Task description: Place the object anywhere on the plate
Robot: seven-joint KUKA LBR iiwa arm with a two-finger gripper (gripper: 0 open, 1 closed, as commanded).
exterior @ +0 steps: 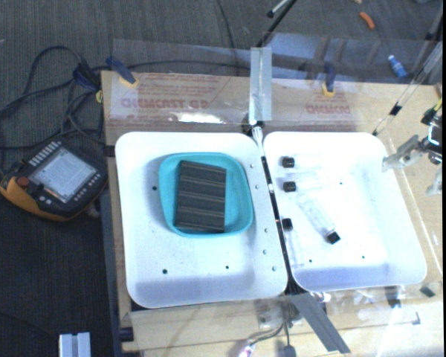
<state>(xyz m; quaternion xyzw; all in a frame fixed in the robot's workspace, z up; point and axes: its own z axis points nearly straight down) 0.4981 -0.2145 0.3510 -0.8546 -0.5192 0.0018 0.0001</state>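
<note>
Dark ridged block (201, 196) lying on blue plate (241, 199)

I saw a dark ribbed block (201, 195) lying on the blue plate (241, 199) in the left bin (134, 259), frame centre-left.

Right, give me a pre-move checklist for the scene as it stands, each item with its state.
1. Object on plate: ok. The dark ribbed block lies inside the blue plate.
2. Block fully within the rim: ok, blue shows on every side of it.
3. Plate seated in the left bin: ok, flat and away from the walls.
4. Arm clear of the bins: ok; metal parts at the view's right edge sit beside the right bin, not over it.
5. Tool state: cannot tell.
6. Right bin contents: a clear syringe-like item and small black caps lie loose there.
</note>
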